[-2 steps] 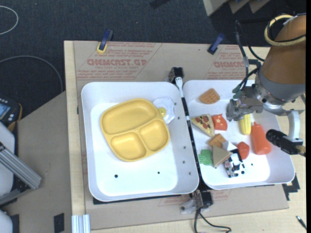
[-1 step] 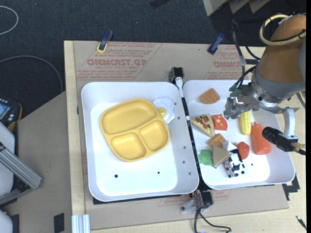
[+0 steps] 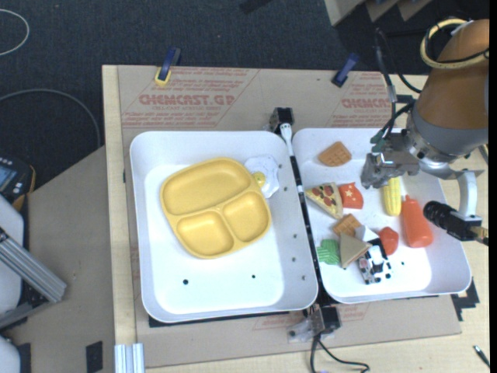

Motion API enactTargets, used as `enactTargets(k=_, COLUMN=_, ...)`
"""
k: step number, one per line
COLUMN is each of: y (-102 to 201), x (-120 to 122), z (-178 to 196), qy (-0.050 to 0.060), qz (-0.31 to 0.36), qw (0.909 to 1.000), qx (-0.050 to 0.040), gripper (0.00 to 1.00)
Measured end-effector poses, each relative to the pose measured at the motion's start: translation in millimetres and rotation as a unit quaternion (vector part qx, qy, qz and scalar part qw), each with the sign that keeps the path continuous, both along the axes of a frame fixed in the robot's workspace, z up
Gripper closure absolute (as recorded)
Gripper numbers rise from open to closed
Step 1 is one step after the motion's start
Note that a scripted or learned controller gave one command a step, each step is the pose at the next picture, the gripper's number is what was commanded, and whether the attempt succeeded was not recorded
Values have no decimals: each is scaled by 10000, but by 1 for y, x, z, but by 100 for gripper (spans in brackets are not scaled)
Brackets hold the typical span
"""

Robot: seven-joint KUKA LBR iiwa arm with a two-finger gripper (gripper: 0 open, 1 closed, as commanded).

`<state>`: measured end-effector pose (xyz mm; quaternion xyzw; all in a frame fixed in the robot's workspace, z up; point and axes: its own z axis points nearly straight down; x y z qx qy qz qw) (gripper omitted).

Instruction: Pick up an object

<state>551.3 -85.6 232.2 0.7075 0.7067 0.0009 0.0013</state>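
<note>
My gripper (image 3: 376,172) hangs over the back of the right bin (image 3: 446,274), just left of a yellow corn cob (image 3: 393,196) and right of a red block (image 3: 352,197). Nothing can be seen held in it. Around it lie a pizza slice (image 3: 325,198), a tan waffle piece (image 3: 335,155) and an orange carrot-like piece (image 3: 415,223). Nearer the front are a brown cracker (image 3: 347,225), a tan sandwich wedge (image 3: 352,248), a green piece (image 3: 329,252), a red tomato (image 3: 388,240) and a small black-and-white item (image 3: 375,268).
The left bin (image 3: 155,286) holds a yellow divided plate (image 3: 215,206) and a fried-egg toy (image 3: 262,171) at its back right corner. A black clip (image 3: 281,119) sits between the bins. A black part of the arm (image 3: 450,217) reaches over the right bin's right side.
</note>
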Motion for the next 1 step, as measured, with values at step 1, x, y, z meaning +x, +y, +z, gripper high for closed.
enactTargets(k=1, y=-4, x=1, z=-1, qy=8, qz=5, qw=10000, qx=0, gripper=100)
